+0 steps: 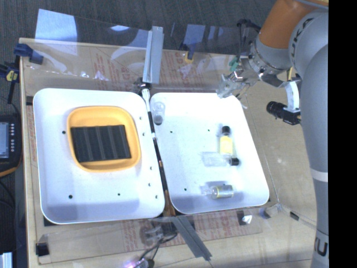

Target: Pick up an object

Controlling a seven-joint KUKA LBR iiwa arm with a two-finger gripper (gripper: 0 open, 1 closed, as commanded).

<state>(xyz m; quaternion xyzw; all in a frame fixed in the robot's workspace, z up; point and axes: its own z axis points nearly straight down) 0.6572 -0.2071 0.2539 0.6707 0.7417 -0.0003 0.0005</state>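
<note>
Where the right-hand shallow white bin (184, 149) lies, the things to be picked sit along its right side: a small yellow bottle with a black cap (226, 142) towards the far end, just nearer than it a clear plastic vial with a black cap (218, 160) lying crosswise and almost touching the yellow one, and nearer still, by the near edge, a small clear bottle with a gold-coloured band (220, 191) on its side. A little clear cup (158, 114) stands in the far left corner of the same bin, hard against the divide between the two bins. The middle and left of that bin's floor are bare white, so there is open room there.

The gripper (230, 86) hangs over the far right corner of this bin, right at its rim and well apart from the bottles; it looks clear and glinting, and whether its fingers are spread or pressed together I cannot tell. Nothing shows between them. The grey arm with its orange band (284, 15) comes in from the right and far side.

The left-hand white bin (50, 149) holds a yellow rounded tray with a dark ribbed insert (102, 139), set far of centre, with bare floor all round it. A grey metal bar (152, 54) stands on the far side, between the bins.
</note>
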